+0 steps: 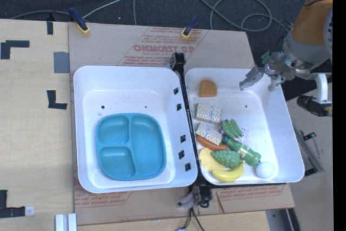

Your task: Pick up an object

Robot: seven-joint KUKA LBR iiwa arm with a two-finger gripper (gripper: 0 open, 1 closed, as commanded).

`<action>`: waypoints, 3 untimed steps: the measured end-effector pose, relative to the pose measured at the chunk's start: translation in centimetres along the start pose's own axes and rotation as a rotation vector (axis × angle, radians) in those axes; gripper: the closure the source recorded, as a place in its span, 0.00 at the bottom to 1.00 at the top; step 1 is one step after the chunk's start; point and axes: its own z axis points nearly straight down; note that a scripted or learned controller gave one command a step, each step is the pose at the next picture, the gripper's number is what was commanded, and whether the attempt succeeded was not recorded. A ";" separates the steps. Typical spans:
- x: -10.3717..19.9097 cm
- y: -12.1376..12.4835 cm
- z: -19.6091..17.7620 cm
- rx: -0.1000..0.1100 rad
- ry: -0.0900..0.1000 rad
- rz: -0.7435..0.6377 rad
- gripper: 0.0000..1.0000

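My gripper hangs over the far right corner of the right bin, open, with nothing between its two grey fingers. Below it in that bin lies a pile of toy food: a brown bread slice at the back, two patterned cracker packets, a carrot or hot dog, green vegetables, a yellow banana and a white egg at the front. The bread lies about a hand's width left of the gripper.
The left bin holds a blue divided plate. A black divider clamp sits where the two bins meet. Cables run across the dark floor behind the bench, and two yellow-blue clamps hold the cardboard.
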 end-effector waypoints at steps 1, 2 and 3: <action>4.5 5.0 9.6 0.003 0.001 0.000 0.00; 8.3 5.2 13.4 -0.002 0.000 0.000 0.00; 8.3 5.2 12.4 -0.003 -0.003 -0.002 1.00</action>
